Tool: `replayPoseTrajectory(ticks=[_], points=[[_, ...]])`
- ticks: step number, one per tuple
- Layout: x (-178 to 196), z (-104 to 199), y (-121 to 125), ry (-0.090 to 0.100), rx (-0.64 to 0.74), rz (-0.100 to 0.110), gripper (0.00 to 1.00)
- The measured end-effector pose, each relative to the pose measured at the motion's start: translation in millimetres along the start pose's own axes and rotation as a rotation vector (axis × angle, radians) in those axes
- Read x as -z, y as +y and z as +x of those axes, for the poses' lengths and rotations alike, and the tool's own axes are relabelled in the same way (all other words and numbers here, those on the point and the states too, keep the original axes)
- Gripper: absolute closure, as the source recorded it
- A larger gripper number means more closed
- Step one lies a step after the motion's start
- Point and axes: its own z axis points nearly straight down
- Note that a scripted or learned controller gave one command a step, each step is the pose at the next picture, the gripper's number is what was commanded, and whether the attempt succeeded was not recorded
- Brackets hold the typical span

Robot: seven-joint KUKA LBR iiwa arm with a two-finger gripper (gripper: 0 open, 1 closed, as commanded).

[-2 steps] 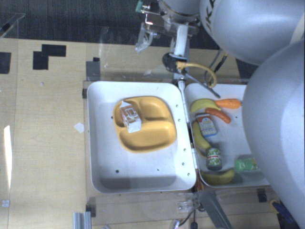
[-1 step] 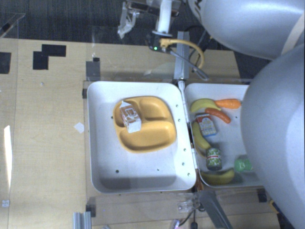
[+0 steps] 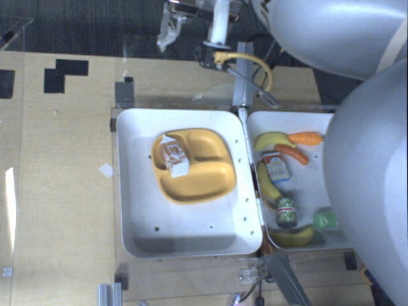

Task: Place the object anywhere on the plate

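A yellow divided plate [image 3: 204,171] lies in the left white bin [image 3: 137,234]. A small white and brown carton [image 3: 174,156] rests on the plate's left part, across the ridge between compartments. My gripper [image 3: 171,29] hangs high over the bench beyond the far edge of the left bin, well away from the carton. Its pale fingers [image 3: 166,34] stand open with nothing between them.
The right bin [image 3: 315,244] holds two bananas [image 3: 266,140], [image 3: 293,236], an orange carrot [image 3: 305,138], a red-orange piece [image 3: 292,153], a small red-capped bottle [image 3: 276,167], a green can [image 3: 286,212] and a green item [image 3: 325,220]. My arm covers that bin's right side.
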Motion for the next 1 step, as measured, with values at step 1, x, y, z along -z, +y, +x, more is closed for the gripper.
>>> replayPoseTrajectory(ticks=[1], points=[[-0.1, 0.4, -0.2, -0.001, -0.033, 0.000, 0.00]])
